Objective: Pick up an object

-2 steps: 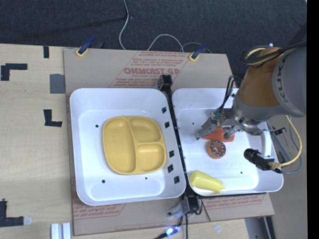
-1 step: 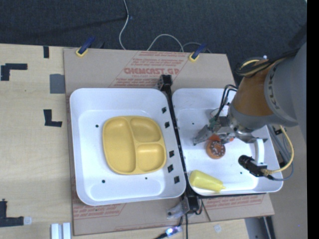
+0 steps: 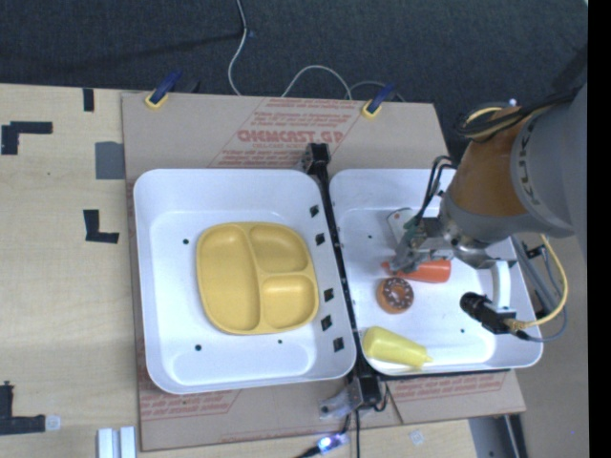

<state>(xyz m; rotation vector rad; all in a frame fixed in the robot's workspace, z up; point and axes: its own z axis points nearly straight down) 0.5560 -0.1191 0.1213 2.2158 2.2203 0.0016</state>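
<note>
Arm (image 3: 535,175) cut off at right edge; orange object (image 3: 434,271) partly hidden behind pincer (image 3: 403,263).

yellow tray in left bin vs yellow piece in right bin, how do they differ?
The yellow tray is broad and flat with three compartments; the yellow piece is small, solid-looking and tapers to a point. The yellow tray lies near the middle of the left bin; the yellow piece lies at the near edge of the right bin, close to the divider. Both are yellow and lie apart from the gripper.

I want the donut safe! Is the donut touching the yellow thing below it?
Apart. The camera view shows white bin floor between the donut and the yellow thing.
</note>
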